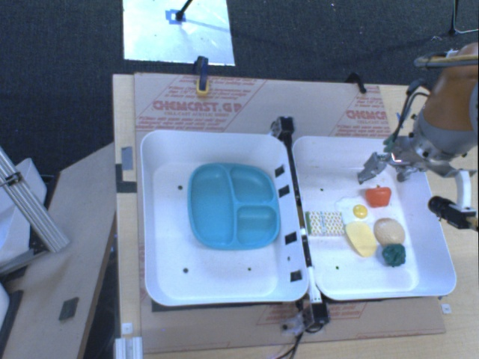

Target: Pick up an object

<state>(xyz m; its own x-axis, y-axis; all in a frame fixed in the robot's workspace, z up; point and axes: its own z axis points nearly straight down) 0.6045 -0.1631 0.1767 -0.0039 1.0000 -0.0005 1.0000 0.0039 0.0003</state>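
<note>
We see the gripper (385, 167) hanging over the far part of the right bin (322, 155), its jaws spread apart with nothing between them. Just near of it lies an orange piece (378, 196), then a fried egg (354, 211), a yellow slab (361, 238), a tan ball (389, 231), a green lump (394, 255) and a dotted card (325, 222). The left bin (161, 152) carries a blue divided tray (231, 205).

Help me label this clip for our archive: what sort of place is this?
Probably a robotics lab test bench, not a kitchen. A robot arm reaches over two white bins, toy food lies in one and a blue tray in the other, and clamps hold the board down.
</note>
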